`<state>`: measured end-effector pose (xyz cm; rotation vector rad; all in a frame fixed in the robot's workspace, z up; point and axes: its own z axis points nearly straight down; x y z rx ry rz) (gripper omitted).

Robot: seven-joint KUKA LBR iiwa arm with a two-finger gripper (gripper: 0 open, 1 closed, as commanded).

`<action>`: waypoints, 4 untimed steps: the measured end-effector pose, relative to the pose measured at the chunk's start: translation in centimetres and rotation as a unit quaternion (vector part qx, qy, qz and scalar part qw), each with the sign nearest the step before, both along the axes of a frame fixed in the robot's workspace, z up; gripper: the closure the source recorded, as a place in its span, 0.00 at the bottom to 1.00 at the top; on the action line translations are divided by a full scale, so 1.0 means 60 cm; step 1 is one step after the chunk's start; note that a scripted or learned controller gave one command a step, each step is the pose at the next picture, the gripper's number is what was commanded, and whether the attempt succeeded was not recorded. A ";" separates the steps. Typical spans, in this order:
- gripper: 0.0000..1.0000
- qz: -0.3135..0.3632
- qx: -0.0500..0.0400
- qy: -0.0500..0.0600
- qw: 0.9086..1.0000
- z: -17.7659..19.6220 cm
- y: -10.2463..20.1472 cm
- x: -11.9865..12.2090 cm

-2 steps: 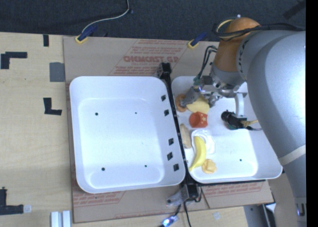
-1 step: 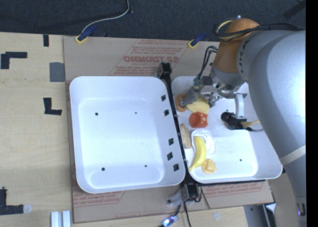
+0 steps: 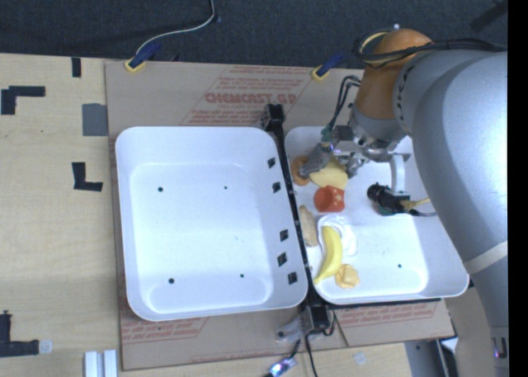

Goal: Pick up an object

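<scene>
In right bin [image 3: 412, 280] — claw [image 3: 337, 155] above pale yellow lump [image 3: 330, 176]; curved banana [image 3: 330, 253] nearby; grip perhaps hidden — cannot tell.

Left white bin [image 3: 140, 202] on brown cardboard sheet [image 3: 239, 99]

Two white bins [image 3: 202, 219] with black dots on brown cardboard [image 3: 239, 103] (red lettering). Yellow banana [image 3: 331, 253], red piece [image 3: 330, 198]; grey arm [image 3: 462, 136], orange band [image 3: 381, 87].
</scene>
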<state>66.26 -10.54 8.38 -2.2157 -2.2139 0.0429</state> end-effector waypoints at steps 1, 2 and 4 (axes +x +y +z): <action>0.00 0.000 -0.001 -0.001 1.000 0.000 0.001 0.000; 0.00 -0.001 -0.002 -0.007 1.000 0.001 0.002 -0.007; 0.00 -0.002 -0.001 -0.012 1.000 0.003 0.003 -0.019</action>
